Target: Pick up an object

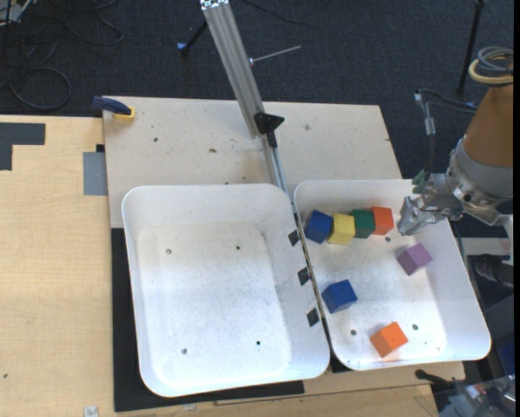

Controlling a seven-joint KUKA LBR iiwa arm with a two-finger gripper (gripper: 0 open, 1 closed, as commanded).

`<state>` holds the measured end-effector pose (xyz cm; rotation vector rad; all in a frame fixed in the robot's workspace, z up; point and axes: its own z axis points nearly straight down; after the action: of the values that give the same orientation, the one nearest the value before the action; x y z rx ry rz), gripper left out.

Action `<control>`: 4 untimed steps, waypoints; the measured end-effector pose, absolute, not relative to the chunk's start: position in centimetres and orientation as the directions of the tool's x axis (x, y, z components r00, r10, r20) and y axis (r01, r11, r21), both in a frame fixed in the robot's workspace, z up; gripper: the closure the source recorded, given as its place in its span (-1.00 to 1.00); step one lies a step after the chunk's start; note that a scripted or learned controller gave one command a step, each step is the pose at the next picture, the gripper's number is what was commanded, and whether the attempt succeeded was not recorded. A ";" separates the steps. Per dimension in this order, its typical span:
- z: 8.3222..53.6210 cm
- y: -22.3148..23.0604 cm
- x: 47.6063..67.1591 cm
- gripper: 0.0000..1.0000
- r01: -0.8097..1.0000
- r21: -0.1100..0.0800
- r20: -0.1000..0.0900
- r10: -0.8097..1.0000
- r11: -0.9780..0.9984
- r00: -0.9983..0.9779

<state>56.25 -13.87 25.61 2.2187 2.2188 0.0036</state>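
Observation:
The right bin [468, 315] holds several cubes. A row at its far side runs blue cube [319, 226], yellow cube [342, 228], green cube [362, 221] and orange-red cube [382, 220]. A purple cube [413, 257] lies near the right wall, another blue cube [338, 294] sits mid-bin, and an orange cube [388, 338] rests near the front. My gripper [411, 221] hangs over the far right of this bin, just right of the orange-red cube and above the purple one. Nothing shows between its tips.
The left bin [155, 207] lies beside the right one, with black clips [302, 274] along the shared wall. A slanted aluminium post [238, 63] rises behind the bins. A blue and yellow clamp [114, 108] sits at the board's far left corner.

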 end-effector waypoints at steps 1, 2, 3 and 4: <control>27.8 -14.0 56.3 1.00 1.000 0.001 0.000 1.000 0.001 -0.001; 27.5 -8.7 56.1 1.00 1.000 -0.003 0.002 1.000 0.004 -0.004; 27.1 -3.0 54.8 1.00 1.000 -0.004 0.003 1.000 0.004 -0.004; 26.4 1.4 53.2 1.00 1.000 -0.006 0.002 1.000 0.004 -0.004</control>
<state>53.23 1.39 26.39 2.2211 2.2293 -0.0039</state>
